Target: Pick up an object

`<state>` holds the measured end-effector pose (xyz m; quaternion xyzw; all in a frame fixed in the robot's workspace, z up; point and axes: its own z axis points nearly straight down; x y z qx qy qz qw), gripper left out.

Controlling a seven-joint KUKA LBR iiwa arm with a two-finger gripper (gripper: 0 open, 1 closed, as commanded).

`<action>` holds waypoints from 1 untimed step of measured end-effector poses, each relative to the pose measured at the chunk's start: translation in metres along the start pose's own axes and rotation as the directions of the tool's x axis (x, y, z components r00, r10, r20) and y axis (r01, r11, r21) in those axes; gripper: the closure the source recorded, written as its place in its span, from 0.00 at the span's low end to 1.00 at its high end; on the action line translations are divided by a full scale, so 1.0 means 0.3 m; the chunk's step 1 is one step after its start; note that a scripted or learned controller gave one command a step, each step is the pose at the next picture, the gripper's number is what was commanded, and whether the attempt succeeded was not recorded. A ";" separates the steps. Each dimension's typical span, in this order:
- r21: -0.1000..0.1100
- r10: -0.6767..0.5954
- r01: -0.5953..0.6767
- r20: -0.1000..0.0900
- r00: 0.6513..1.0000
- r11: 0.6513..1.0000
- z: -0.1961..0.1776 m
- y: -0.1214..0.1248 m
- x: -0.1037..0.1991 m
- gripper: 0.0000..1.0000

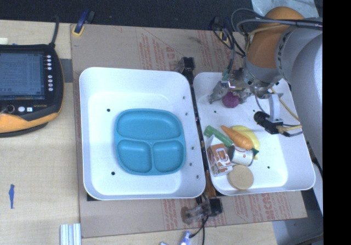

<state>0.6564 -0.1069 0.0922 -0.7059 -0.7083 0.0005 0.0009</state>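
My gripper (230, 91) is down in the far left corner of the right bin (296, 175). A small round purple fruit (232, 100) lies right under its tip, touching it or very close to it. Nearer the front of that bin is a pile: an orange carrot (237, 136) across a yellow banana (248, 135), a green piece (214, 133), a small orange-and-white carton (219, 159), a can (242, 156) on its side and a tan round disc (240, 177). The grey arm with its orange band (269, 41) comes in from the right.
The left bin (93, 101) holds a blue divided plate (149, 141). A control pendant with a screen (24, 87) lies on the bench at the far left. Cables loop around the wrist (274, 120) over the right bin's back half.
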 end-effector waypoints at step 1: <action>0.002 -0.003 0.003 0.000 1.000 1.000 -0.035 0.000 -0.002 1.00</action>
